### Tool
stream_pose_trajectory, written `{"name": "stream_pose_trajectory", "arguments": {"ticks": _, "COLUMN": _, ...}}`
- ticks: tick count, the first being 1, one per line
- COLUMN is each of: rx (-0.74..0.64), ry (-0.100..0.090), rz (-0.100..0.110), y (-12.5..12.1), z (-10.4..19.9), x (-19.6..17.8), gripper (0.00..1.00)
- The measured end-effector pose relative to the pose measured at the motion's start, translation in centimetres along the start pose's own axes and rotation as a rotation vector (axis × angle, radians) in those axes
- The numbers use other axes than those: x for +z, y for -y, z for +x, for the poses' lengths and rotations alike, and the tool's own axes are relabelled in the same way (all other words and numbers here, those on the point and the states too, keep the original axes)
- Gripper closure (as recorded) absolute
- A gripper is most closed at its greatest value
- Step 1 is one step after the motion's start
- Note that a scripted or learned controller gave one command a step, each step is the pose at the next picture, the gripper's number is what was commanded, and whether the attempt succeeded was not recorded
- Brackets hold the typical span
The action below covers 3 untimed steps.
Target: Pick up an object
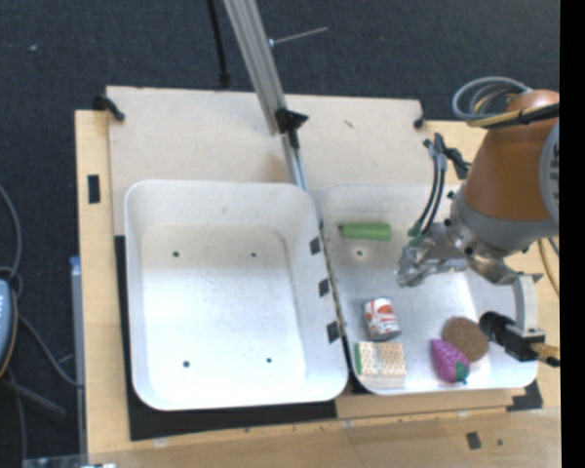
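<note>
Overhead view of the two-bin pick station. The gripper (416,264) hangs over bare floor in the upper middle of the right bin (390,203), at the right of the frame; whether its jaws are open or closed cannot be told, and nothing is visible between them.

Candidate objects lie apart from it: a green cylinder (365,230) to its upper left, a red-and-white can (379,317) below, a patterned pouch (382,360) touching the bin's lower rim, and a purple toy (449,358) just beside a brown disc (465,337) at lower right.

Likely failures: a descent here closes on nothing; the cylinder or can may roll off the jaws; the pouch lies flat against the rim; toy and disc crowd each other.

The left bin (224,291) sits alongside on a pale wooden table (224,135) over dark carpet (39,47), with an aluminium strut (258,52) slanting in from the top.
</note>
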State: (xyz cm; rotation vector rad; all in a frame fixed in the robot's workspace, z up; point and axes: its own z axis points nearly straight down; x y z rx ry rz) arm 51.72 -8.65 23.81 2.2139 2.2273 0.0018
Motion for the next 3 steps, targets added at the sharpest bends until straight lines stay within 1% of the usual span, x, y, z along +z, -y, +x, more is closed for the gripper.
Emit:
{"name": "stream_pose_trajectory", "arguments": {"ticks": 1, "rx": -0.003, "ry": -0.002, "rz": -0.003, "y": 0.3, "z": 5.5, "x": -1.2, "gripper": 1.0}}
{"name": "stream_pose_trajectory", "arguments": {"ticks": 2, "rx": -0.003, "ry": -0.002, "rz": 0.001, "y": 1.5, "z": 10.7, "x": -1.4, "gripper": 1.0}}
{"name": "stream_pose_trajectory", "arguments": {"ticks": 3, "rx": 0.0, "ry": -0.001, "rz": 0.002, "y": 2.0, "z": 15.6, "x": -0.1, "gripper": 1.0}}
